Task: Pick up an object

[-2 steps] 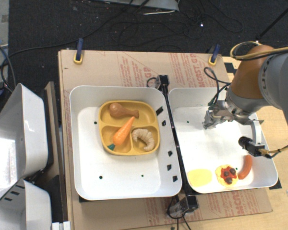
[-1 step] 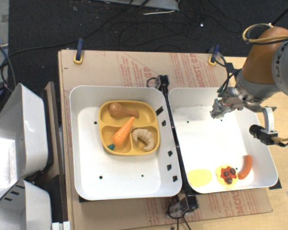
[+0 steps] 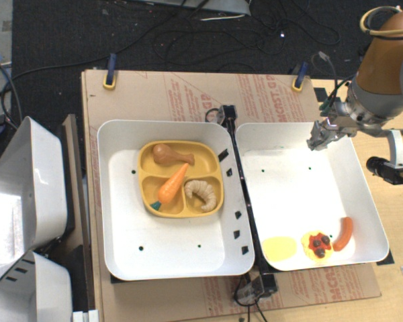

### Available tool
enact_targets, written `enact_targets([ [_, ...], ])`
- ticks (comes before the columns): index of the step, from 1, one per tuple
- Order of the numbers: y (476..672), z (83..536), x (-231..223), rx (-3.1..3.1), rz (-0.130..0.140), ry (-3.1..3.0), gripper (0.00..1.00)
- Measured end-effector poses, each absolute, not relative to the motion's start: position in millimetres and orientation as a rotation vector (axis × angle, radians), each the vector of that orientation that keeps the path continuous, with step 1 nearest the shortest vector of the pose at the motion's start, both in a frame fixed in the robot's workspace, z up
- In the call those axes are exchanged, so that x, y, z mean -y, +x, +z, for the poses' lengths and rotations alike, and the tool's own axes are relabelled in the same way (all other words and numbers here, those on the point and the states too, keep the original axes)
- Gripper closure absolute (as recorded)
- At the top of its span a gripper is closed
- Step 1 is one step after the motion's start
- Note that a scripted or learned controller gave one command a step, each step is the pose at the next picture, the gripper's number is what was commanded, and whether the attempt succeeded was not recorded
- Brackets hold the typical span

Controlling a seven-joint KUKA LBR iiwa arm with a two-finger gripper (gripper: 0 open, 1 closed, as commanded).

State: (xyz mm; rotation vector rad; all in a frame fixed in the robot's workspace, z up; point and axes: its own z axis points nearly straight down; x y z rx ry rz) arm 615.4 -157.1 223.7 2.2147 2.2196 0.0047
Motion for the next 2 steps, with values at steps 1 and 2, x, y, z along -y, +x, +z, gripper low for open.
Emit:
enact_targets([
  [1, 617.5, 287.0, 161.7, -2.22, 0.005, 2.214, 1.0],
  [2, 599.6, 268.3, 117.8, -2.229, -0.002, 2.217, 1.0],
])
